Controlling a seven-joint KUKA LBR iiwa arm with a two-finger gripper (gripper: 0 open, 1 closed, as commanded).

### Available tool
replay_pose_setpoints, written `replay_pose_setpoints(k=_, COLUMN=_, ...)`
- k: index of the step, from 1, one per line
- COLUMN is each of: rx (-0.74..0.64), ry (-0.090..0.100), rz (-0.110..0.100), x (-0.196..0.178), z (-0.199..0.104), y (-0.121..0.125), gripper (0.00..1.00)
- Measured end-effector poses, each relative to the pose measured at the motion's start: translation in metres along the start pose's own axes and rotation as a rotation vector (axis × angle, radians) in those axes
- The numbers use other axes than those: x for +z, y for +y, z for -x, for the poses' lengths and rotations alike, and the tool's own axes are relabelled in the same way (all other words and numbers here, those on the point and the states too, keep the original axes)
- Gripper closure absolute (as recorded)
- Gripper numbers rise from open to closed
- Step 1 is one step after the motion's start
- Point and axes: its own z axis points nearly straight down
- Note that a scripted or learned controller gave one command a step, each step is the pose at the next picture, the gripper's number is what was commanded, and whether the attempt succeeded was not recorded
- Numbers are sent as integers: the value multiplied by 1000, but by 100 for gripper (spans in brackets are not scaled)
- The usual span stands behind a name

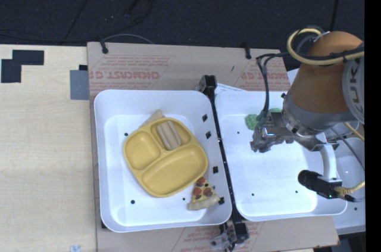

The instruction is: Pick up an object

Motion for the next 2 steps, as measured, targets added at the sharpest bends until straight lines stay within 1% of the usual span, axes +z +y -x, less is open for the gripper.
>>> replay_pose_setpoints(k=1, rx=-1, ry=1, rz=-1, x=-2, z=-49, y=1, gripper=100)
replay_pose_setpoints(k=2, rx=-2, ry=1, rz=-1, x=-4, z=-105, y=15, gripper=100)
